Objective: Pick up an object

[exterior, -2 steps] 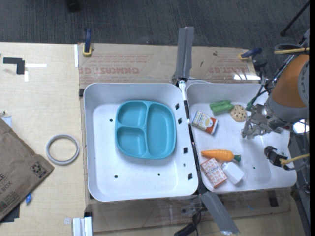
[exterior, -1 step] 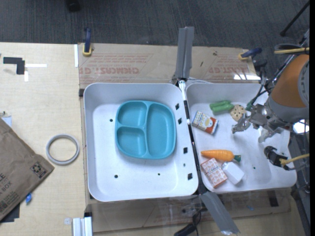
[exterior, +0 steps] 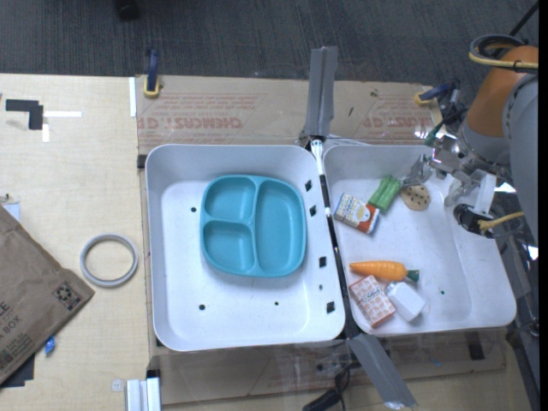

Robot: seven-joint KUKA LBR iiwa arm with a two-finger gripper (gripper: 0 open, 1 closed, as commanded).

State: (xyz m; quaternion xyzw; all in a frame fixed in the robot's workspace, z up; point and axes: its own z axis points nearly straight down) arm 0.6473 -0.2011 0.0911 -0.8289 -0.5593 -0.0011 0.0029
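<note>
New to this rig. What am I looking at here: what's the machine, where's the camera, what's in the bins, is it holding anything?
This is one picture from a fixed camera above the bench, looking down at a slant. The machine is a single grey robot arm with an orange band, reaching in from the right. Its two-finger hand hangs over the far end of the right bin, just above a small round cookie-like piece; I see nothing between its fingers.

The left bin holds a teal divided plate. The right bin also holds a green piece, a small white and orange box, a toy carrot, a red-patterned packet and a white block.

Outside the bins: a roll of tape and a cardboard box.
</note>
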